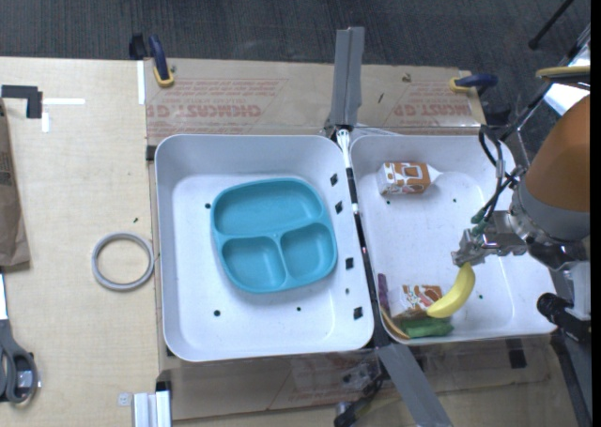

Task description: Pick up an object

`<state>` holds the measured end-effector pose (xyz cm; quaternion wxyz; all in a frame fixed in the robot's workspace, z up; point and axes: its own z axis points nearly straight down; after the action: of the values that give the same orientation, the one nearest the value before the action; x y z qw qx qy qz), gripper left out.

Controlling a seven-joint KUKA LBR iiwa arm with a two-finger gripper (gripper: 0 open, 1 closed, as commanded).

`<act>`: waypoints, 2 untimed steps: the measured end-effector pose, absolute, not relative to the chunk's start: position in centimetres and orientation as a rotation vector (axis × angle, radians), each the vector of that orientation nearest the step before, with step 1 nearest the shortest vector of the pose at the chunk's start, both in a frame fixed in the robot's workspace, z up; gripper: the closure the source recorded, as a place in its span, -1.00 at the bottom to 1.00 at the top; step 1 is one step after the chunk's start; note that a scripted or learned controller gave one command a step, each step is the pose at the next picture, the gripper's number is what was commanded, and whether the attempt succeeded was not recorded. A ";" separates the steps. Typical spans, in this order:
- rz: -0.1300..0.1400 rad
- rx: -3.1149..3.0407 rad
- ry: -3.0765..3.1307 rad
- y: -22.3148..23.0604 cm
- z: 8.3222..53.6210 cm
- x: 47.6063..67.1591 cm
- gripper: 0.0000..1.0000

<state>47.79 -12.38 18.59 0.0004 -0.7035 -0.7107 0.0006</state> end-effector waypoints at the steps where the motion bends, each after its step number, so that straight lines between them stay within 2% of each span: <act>1: 0.005 -2.320 -2.119 -12.4 25.1 56.7 1.00; 2: 0.006 -2.507 -1.892 -11.2 20.1 61.4 1.00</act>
<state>61.43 -11.20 20.12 0.0003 -0.7982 -0.6023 0.0019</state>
